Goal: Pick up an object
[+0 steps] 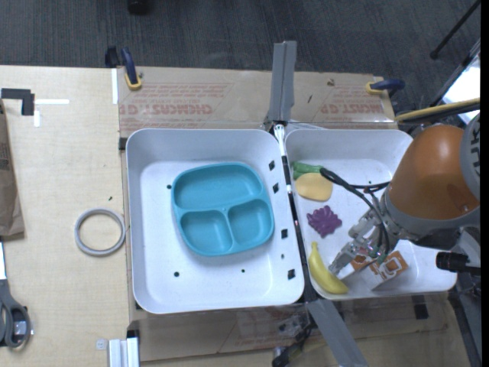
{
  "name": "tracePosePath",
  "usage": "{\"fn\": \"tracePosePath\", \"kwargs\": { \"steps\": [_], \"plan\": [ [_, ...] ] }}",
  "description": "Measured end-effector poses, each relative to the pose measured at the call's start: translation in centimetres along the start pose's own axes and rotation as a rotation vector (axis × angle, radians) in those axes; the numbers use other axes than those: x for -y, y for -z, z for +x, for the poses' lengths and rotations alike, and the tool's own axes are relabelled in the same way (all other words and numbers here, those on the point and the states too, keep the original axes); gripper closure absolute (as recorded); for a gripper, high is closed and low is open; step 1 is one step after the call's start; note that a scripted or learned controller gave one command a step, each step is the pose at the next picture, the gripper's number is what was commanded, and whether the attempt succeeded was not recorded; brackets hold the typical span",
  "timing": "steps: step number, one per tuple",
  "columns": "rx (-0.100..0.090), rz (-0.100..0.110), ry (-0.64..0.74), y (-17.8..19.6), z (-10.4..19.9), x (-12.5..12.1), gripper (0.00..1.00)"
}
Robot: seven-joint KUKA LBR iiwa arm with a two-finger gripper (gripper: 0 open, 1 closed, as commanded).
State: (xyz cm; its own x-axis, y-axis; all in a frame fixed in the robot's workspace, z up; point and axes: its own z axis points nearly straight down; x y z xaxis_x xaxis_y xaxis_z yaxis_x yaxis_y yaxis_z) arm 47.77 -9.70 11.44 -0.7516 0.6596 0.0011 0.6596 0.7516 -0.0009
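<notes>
The right bin holds a yellow banana at its front left, a purple grape bunch, a pale yellow rounded piece and a green item behind it. A small orange-and-white object lies near the bin's front. My gripper hangs low over the front of the right bin, just right of the banana's upper end and left of the orange-and-white object. Nothing is visibly held in it.
The left bin contains a blue three-compartment tray. On the bench to the left lie a grey ring, scissors and a brown paper bag. A black cable crosses the right bin.
</notes>
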Motion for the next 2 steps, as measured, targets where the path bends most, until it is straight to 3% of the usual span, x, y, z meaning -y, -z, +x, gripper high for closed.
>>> {"fn": "tracePosePath", "kwargs": {
  "steps": [1, 2],
  "plan": [
    [0.004, -0.002, 0.035, -2.2, -10.6, -5.8, 0.00],
    [0.004, -0.002, 0.004, -2.2, -12.0, -10.6, 0.00]
  ]
}}
